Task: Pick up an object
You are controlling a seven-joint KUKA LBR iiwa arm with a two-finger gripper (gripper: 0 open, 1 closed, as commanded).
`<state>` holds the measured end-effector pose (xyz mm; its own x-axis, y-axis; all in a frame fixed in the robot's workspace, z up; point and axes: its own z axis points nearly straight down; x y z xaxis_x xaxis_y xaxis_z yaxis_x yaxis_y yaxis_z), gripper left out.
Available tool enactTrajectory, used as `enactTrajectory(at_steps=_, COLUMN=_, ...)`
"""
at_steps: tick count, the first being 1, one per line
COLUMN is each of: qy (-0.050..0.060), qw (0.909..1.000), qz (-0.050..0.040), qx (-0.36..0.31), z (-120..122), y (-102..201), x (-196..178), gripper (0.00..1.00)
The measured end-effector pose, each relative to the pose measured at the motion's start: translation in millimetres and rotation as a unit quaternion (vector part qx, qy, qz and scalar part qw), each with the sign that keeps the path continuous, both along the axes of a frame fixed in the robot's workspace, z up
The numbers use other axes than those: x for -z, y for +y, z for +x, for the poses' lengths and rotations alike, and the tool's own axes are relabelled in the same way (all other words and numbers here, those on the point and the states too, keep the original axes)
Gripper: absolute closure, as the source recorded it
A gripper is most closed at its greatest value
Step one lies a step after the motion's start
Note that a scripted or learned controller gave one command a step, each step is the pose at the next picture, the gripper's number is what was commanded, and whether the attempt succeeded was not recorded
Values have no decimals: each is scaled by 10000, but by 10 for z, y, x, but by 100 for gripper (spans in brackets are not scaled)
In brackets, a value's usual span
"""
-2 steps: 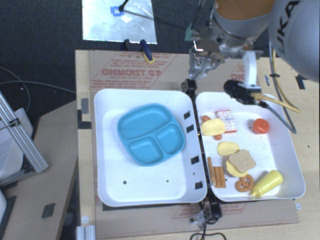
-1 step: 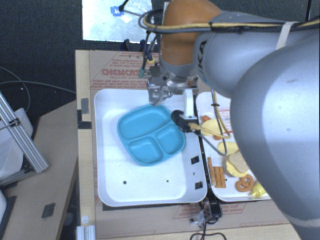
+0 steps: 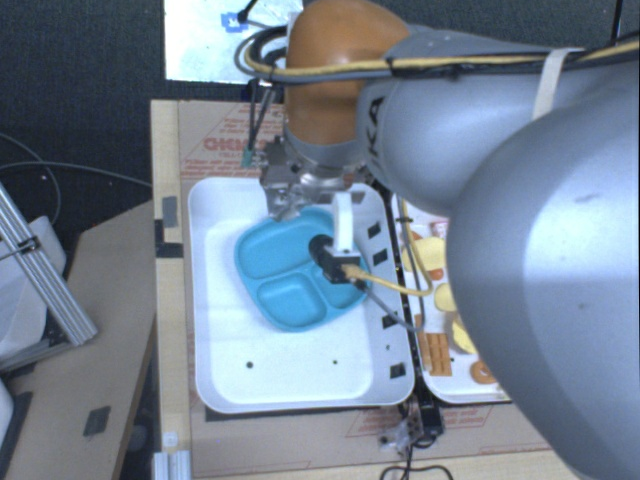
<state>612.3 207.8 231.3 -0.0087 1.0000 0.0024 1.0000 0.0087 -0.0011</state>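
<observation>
A blue divided tray [image 3: 285, 268] with three compartments lies tilted in the upper middle of the left white bin [image 3: 230, 368]. My gripper [image 3: 281, 196] reaches down at the tray's far edge, under the orange band of the arm; its tip sits right over or against the tray's back rim, and I cannot tell which. Nothing shows as lifted off the bin floor. The arm hides the tray's far right corner.
The right white bin [image 3: 470, 393] is largely covered by the grey arm; it holds a pale yellow thing [image 3: 431, 258], a brown ridged piece [image 3: 436, 353], a yellow piece [image 3: 463, 340] and a small tan ring [image 3: 484, 373]. Bare floor fills the left bin's front half.
</observation>
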Motion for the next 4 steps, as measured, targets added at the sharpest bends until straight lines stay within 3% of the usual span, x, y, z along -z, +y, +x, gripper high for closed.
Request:
enactTrajectory(at_steps=1, qy=24, qw=10000, qz=-14, qx=34, z=-716, y=-80, x=46, gripper=100)
enactTrajectory(at_steps=2, qy=-105, qw=9999, qz=23, qx=21, z=-489, y=-71, x=-1563, gripper=100)
enactTrajectory(at_steps=3, qy=-10, qw=10000, qz=-9, qx=9, z=-120, y=286, x=-1058, gripper=100)
enactTrajectory(at_steps=4, qy=-105, qw=9999, qz=27, qx=12, z=-253, y=260, x=-3152, gripper=100)
